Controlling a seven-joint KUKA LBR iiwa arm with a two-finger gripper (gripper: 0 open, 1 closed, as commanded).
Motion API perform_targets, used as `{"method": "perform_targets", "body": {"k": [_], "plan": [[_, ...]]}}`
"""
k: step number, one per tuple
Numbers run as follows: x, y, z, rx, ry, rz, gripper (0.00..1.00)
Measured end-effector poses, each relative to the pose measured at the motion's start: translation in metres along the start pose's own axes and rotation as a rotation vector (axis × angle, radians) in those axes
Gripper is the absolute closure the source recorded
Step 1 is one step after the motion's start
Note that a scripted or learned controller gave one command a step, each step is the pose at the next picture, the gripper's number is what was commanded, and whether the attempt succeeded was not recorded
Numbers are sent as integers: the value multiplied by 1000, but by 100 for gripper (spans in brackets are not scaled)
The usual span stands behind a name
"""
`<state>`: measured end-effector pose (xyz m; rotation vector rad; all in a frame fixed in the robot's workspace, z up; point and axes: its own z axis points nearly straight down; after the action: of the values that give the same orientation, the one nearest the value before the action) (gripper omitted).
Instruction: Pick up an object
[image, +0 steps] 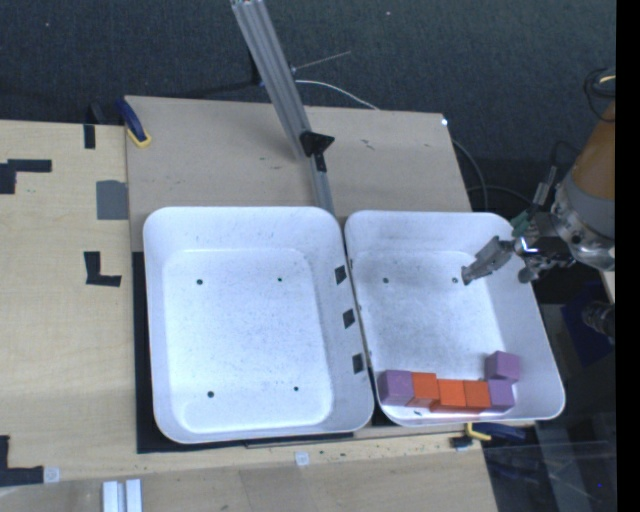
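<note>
Nearest the camera, at about five o'clock in the view, a row of blocks lies along the near wall of the right bin (520, 300): a purple block (397, 385), orange blocks (450, 392) beside it, and two more purple blocks (503, 366) at the row's right end. At nine o'clock from them is the left bin (160, 300). Farther back, at three o'clock, the gripper (478, 267) hangs over the right bin's far side, well apart from the blocks; whether its claw is apart or together I cannot tell. This looks like the approach step: next it must travel toward six o'clock and descend onto one block.
</note>
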<state>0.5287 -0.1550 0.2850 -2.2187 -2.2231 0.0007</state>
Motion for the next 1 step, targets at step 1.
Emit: {"method": "perform_targets", "body": {"k": [1], "plan": [[51, 75, 106, 5, 1, -4, 0]]}}
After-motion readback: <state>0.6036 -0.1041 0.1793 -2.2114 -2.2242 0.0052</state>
